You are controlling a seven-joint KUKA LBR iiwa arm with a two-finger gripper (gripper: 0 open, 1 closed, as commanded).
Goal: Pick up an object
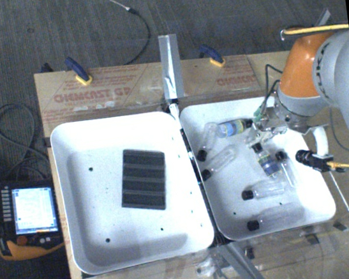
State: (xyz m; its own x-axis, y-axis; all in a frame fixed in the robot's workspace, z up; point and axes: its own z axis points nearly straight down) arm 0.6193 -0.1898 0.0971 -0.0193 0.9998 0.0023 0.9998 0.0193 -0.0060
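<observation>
A grey robot arm with an orange band [300, 73] reaches in from the right over the right-hand bin [319, 208], its gripper [259, 140] lowered among a scatter of clear plastic bottles. Whether the gripper is spread or pinched cannot be told from this slanted overhead view, and no bottle can be seen caught in it.

The bottles lie on their sides, loose and at odd angles, as if tipped in to give the machine a jumble to choose from. One with a blue-and-green label [232, 127] lies near the bin's far edge; another with a blue label [270, 166] lies just below the gripper and looks the likeliest target. A third bottle [222, 160] rests toward the bin's left wall, and a black-capped one [262, 190] lies lower down. The print on both labels is too small to read.

The left-hand bin [86, 245] holds a single dark ribbed slab [143, 178], lying flat near the middle, well apart from everything else.

Both bins sit on a brown board [103, 87] held down at its far edge by blue-and-yellow clamps [77, 69], presumably so nothing shifts under the arm. Red lettering on the board is upside down and seems to read "CHEMCAST". A handheld control unit with a lit screen [33, 210] lies on the floor to the left.
</observation>
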